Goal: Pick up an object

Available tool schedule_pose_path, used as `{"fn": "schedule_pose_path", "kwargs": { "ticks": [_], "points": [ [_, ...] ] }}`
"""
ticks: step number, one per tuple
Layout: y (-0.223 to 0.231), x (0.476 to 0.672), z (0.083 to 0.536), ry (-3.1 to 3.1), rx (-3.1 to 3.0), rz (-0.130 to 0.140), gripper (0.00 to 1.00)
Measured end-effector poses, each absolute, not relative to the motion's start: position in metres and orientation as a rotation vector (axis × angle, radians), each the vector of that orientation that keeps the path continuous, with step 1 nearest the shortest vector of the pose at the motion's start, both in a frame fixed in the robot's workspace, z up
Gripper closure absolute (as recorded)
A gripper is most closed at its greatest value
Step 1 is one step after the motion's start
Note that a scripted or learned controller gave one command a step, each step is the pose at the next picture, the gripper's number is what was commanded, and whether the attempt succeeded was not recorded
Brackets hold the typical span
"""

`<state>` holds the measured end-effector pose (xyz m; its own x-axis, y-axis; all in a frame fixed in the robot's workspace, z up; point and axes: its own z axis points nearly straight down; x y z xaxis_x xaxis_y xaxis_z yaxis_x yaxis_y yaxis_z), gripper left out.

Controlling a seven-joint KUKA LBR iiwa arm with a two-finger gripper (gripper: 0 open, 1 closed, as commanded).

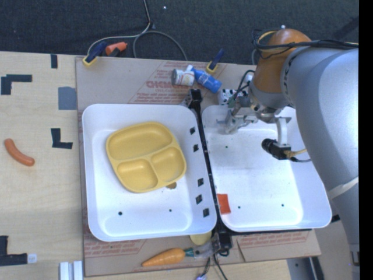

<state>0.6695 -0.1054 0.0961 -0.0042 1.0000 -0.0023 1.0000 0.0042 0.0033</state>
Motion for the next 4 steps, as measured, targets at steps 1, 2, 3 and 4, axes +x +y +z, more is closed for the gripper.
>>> {"fn": "schedule_pose_path", "kwargs": {
  "ticks": [1,2,3,4],
  "points": [
    [-0.106,0.669,0.095,2.223,2.214,-0.001,0.00],
    [-0.146,0.669,0.085,2.220,2.220,0.002,0.00],
    [-0.098,0.651,0.086,2.224,2.215,0.000,0.00],
    [-0.104,0.669,0.086,2.224,2.218,0.002,0.00]
  ]
}}
